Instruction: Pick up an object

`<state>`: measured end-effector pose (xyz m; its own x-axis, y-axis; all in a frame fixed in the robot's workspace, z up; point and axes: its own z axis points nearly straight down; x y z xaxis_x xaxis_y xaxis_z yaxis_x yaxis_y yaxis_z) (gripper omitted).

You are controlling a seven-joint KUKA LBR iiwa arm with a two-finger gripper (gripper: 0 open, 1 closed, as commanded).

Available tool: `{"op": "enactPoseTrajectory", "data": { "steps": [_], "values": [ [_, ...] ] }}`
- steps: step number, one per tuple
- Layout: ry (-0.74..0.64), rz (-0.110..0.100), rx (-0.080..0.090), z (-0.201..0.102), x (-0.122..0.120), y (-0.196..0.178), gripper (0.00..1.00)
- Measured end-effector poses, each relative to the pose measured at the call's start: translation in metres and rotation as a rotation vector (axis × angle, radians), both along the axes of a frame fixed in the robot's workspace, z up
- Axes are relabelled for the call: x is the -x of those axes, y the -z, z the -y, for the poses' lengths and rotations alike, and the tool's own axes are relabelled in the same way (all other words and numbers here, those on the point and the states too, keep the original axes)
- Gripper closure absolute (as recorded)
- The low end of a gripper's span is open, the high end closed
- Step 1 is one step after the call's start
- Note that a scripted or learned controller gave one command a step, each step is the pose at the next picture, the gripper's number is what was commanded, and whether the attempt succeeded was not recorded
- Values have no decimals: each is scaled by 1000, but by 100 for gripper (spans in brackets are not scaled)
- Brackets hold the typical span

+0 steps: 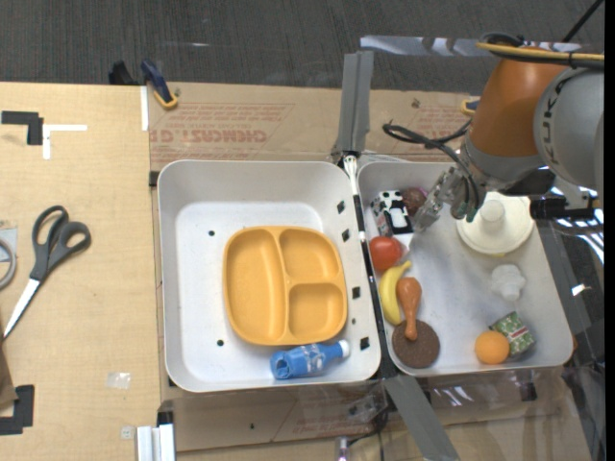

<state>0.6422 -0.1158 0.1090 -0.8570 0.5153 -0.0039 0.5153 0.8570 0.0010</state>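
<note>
My gripper (pixel 444 200) hangs low over the back of the right bin (pixel 452 286), below the arm's orange band. Just to its left lie a small dark reddish ball (pixel 414 199) and a black-and-white item (pixel 391 211). A white bottle-like object on a round white base (pixel 494 223) stands right beside it on the other side. Further forward in that bin are a red tomato (pixel 385 252), a banana (pixel 391 294), a toy drumstick (pixel 410 301), a brown disc (pixel 416 347), an orange (pixel 492 348) and a green-and-red box (pixel 518 332).
The left bin (pixel 183 257) holds a yellow divided plate (pixel 285 284) and a blue bottle (pixel 309 358) on its side at the front. A clear whitish lump (pixel 506 279) sits at the right bin's right side. Scissors (pixel 43 248) lie on the bench at far left.
</note>
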Motion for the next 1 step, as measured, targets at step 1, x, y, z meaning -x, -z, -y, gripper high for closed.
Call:
{"op": "enactPoseTrajectory", "data": {
  "steps": [1],
  "values": [
    [337,1,0,38,8,-207,100]
  ]
}}
